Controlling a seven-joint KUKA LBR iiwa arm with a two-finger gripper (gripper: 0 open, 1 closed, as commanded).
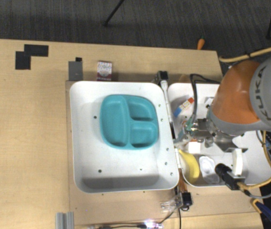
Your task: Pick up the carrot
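Note:
My gripper [193,135] hangs low over the left part of the right bin [267,168], under the grey and orange arm that covers much of that bin. A small orange and white piece [188,102] lies at the bin's far left, just beyond the gripper; I cannot tell if it is the carrot. A blue item [179,111] lies next to it. A yellow banana [190,164] and a white object [206,166] lie at the bin's near left, just in front of the gripper. Nothing shows between the fingers.
The left bin [85,175] holds a teal divided plate [128,121]. A small patterned block [104,70] and a grey bracket [75,70] stand on the bench behind that bin. A small orange thing [200,44] lies at the bench's far edge.

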